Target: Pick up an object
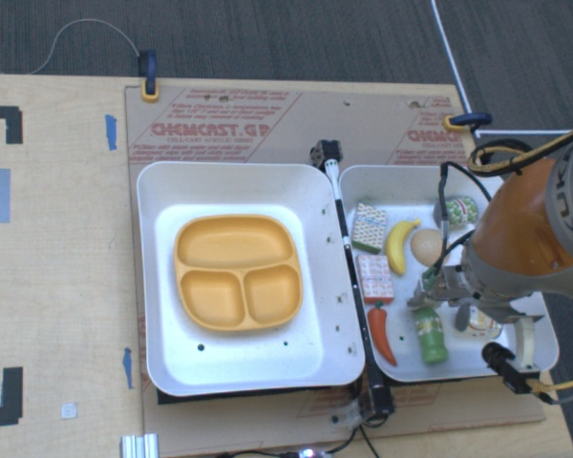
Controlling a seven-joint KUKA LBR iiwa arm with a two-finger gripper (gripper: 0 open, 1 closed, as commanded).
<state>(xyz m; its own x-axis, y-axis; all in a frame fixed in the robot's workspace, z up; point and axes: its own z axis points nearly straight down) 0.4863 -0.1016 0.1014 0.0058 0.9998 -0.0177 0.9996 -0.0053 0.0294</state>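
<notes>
a grey arm with an orange band [520, 222] reaches in from the right over the right bin [540, 356], its gripper [446, 294] low above a green bottle [430, 337]. the bottle lies near the bin's front wall, its long axis running roughly front to back, cap end toward the gripper. whether the gripper is open or closed cannot be told from this angle, and nothing is seen between its fingers.

left of the bottle a red chili pepper [382, 335] lies on a near-parallel axis, tip toward the front edge. a yellow banana [399, 246] curves upright in the middle, an egg-like pale ball [425, 247] just beside it. two patterned packets [370, 227] [374, 277] sit along the left wall.

the left bin [162, 256] holds a yellow divided plate [238, 272], centred, with bare white floor all round it. both bins rest on a cardboard sheet [220, 122] clamped to a pale wooden bench [48, 284], grey carpet [267, 17] beyond. the right bin is crowded; open floor shows mainly at its front left corner.
</notes>
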